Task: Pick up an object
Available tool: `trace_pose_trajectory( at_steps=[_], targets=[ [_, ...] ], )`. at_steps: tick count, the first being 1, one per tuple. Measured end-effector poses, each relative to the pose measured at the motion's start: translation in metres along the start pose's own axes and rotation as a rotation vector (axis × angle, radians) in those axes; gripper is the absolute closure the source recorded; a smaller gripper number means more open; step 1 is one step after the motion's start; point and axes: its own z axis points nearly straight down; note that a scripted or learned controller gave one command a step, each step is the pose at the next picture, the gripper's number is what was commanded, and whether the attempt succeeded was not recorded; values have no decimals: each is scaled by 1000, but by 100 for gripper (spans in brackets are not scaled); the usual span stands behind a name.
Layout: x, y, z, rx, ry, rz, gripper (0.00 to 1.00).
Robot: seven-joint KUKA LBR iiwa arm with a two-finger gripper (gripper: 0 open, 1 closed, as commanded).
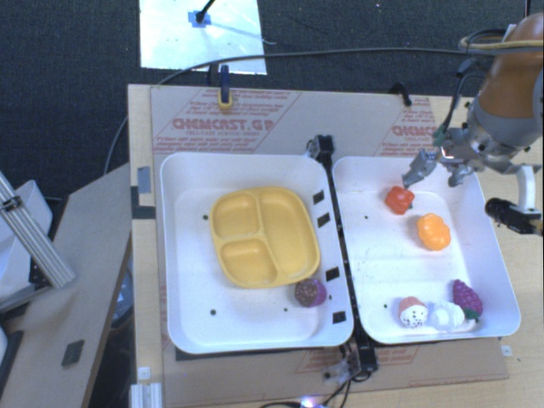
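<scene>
My gripper (439, 172) hangs over the back of the right bin (495, 253), its two grey fingers spread apart and open with nothing between them. A red tomato-like toy (399, 199) lies just below and left of the left finger, apart from it. An orange pepper toy (433, 232) sits a little nearer the front. Along the front wall of the right bin lie a purple grape bunch (467, 297), a white toy (447, 315) and a small red-and-white piece (412, 312).
The left bin (183, 228) holds a yellow divided plate (263, 235) and a dark purple round toy (310, 292) at its front right. A black-clipped divider (334, 228) separates the bins. A grey ramp (34, 236) stands at far left.
</scene>
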Motion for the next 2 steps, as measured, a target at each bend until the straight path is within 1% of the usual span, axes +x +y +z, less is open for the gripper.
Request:
trace_pose_trajectory(
  at_steps=[1,2],
  targets=[
    [0,3,-7,-12,-2,-2,0],
    [8,1,37,-9,-2,-4,0]
  ],
)
